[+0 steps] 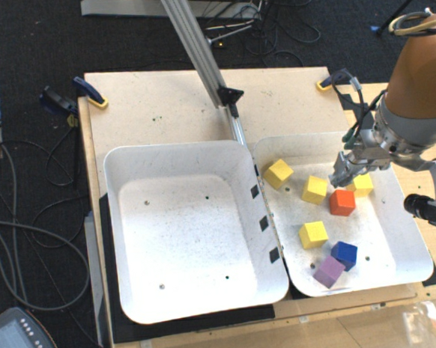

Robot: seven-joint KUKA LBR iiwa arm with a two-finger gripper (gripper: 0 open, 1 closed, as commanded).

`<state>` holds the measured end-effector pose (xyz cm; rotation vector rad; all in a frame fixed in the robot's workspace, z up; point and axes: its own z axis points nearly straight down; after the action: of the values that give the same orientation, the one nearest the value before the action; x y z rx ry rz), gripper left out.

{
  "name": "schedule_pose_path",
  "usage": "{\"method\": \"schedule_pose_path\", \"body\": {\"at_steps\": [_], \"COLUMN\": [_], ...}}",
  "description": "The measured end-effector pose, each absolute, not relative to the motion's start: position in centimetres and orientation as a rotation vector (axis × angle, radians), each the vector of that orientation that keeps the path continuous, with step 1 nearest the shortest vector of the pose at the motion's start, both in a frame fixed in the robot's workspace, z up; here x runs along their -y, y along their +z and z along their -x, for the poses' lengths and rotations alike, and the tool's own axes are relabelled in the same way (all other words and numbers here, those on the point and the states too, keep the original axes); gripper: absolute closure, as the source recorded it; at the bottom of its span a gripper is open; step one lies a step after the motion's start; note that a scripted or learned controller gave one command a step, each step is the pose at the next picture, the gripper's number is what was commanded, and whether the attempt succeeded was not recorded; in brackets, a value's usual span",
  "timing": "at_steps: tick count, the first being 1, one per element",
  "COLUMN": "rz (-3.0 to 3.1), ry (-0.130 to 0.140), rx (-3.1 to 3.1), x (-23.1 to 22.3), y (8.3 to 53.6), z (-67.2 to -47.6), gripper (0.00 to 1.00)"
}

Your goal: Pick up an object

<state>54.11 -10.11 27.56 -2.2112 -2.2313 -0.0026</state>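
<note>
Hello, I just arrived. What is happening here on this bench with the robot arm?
A grey and orange robot arm reaches in from the right over the right bin, trying to pick up an object. Its gripper sits low, just above the orange cube and between two yellow cubes. Nothing is visibly lifted. Two more yellow cubes, a blue cube and a purple cube lie in the same bin. The left bin sits beside it.

You see the hand [344,176] low in the right bin [406,267], just above the orange cube [342,202], among yellow cubes [314,234].
</note>
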Motion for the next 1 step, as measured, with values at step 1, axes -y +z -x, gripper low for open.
{"method": "schedule_pose_path", "body": {"at_steps": [1], "rz": [2.209], "ry": [-0.001], "rx": [2.230], "x": [3.83], "y": [26.37], "z": [-54.59], "gripper": [1.00]}}
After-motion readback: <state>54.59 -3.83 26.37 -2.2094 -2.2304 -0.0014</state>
